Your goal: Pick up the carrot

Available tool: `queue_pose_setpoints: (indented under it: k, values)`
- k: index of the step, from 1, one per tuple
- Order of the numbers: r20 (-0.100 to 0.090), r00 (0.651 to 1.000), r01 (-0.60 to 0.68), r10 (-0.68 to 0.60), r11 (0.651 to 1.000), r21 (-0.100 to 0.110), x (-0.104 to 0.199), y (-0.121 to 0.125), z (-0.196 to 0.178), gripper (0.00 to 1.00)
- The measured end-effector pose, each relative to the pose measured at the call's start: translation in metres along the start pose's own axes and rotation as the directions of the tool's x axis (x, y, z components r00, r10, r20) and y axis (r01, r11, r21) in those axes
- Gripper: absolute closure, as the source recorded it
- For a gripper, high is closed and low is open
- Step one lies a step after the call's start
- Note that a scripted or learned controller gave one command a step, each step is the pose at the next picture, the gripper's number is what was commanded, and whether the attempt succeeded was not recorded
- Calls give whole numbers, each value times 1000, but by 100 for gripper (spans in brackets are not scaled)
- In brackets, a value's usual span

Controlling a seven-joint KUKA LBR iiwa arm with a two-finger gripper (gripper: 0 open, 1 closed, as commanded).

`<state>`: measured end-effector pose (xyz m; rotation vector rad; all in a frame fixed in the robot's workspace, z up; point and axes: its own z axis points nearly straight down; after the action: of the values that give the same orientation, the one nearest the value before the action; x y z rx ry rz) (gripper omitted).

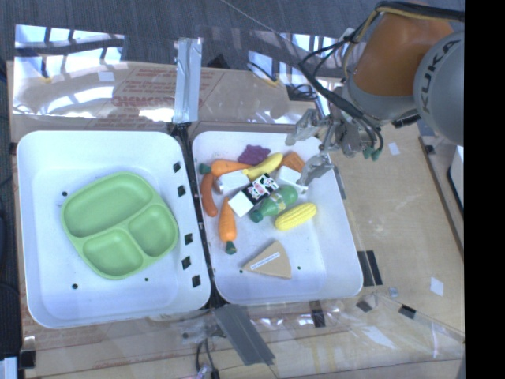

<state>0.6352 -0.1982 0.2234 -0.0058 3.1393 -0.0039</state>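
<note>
The carrot [227,221] is a small orange toy with a green stub at its near end. It lies near the left wall of the right bin [331,267], pointing toward the front. My gripper [309,149] hangs over the bin's back right part, well to the right of the carrot and apart from it. It is open, one grey finger toward the back rim and the other lower, with nothing held between them. A small orange piece [293,162] lies just left of the lower finger.
Crowded around the carrot are an orange-red sausage [208,194], a white block [237,204], a green vegetable [274,204], a corn cob [295,215], a banana [265,165] and a purple piece [253,154]. A tan wedge [271,261] lies nearer. The left bin holds a green divided plate [118,224].
</note>
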Motion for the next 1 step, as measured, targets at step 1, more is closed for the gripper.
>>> queue_pose_setpoints:
  k: [1]
  values:
    - [-8, 996, 94, -94, 996, -8, 43, 95, 80, 0]
